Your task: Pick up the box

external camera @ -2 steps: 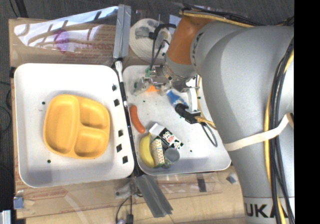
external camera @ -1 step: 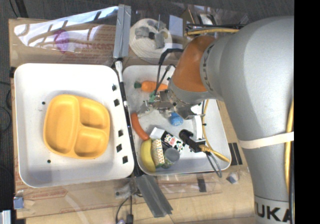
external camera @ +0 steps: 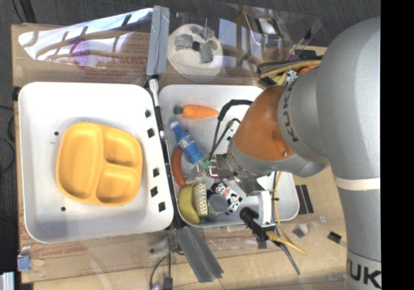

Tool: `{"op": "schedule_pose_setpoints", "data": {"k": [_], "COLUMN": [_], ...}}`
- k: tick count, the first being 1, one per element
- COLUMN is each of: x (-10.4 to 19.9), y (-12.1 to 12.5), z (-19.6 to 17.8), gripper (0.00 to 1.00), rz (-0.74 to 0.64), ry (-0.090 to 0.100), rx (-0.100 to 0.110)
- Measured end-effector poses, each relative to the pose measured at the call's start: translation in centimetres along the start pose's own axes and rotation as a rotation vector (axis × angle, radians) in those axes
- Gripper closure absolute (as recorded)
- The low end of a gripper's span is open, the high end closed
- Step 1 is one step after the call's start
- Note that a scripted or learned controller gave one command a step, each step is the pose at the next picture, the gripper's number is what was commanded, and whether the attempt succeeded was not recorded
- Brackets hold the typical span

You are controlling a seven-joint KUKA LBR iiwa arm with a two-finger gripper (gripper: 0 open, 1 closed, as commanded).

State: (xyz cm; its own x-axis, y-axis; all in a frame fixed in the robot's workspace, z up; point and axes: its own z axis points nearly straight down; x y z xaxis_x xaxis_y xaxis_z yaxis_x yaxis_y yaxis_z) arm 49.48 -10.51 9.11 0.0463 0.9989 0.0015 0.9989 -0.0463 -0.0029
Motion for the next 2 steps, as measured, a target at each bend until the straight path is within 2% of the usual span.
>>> {"op": "schedule_pose_setpoints", "data": {"k": [1, 2], "x": [0.0, 0.9], "y": [0.1, -1.1], "z": [-0.9, -0.7], "gripper": [1.0, 1.0], "rz": [-0.006, 0.1], "ry": [-0.001, -0.009], "rx": [0.0, -0.028]}}
